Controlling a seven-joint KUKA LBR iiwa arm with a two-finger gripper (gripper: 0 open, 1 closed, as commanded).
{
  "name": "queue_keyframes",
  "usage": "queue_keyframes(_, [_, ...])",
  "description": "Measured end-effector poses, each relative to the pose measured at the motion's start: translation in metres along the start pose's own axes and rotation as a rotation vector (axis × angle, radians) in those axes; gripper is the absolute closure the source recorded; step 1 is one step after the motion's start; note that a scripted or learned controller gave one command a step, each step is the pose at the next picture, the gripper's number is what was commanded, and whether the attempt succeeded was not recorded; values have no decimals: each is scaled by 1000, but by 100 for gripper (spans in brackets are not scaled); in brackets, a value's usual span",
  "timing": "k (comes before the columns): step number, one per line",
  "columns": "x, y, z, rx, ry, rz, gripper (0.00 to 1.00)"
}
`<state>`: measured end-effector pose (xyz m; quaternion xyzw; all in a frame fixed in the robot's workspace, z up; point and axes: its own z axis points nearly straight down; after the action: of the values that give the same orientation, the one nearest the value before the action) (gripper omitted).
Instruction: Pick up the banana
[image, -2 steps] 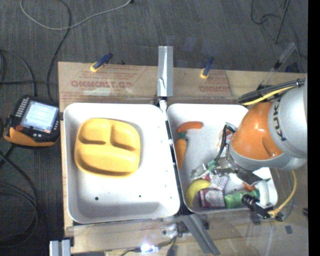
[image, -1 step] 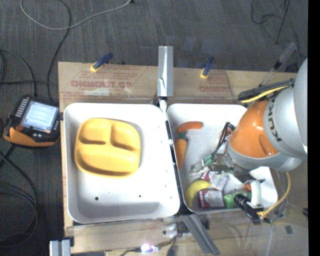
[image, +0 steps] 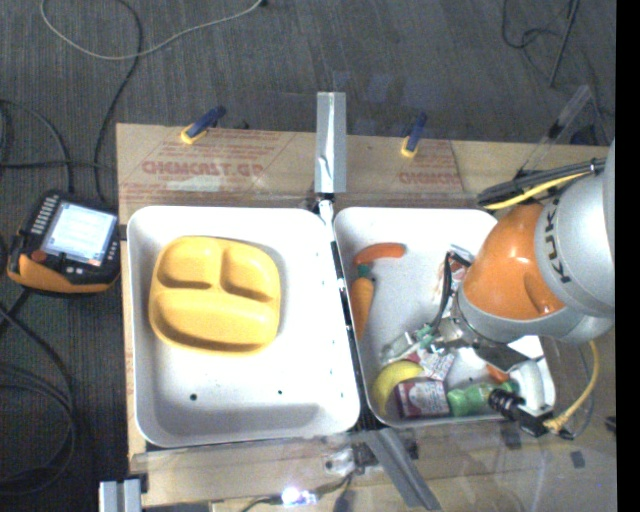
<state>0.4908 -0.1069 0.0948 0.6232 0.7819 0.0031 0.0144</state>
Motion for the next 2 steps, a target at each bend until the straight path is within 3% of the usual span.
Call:
queue_keyframes(1, [0,0,0,-1,-1,-224,0])
queue_keyframes(2, [-1,5,-13,-15,-6,-225,100])
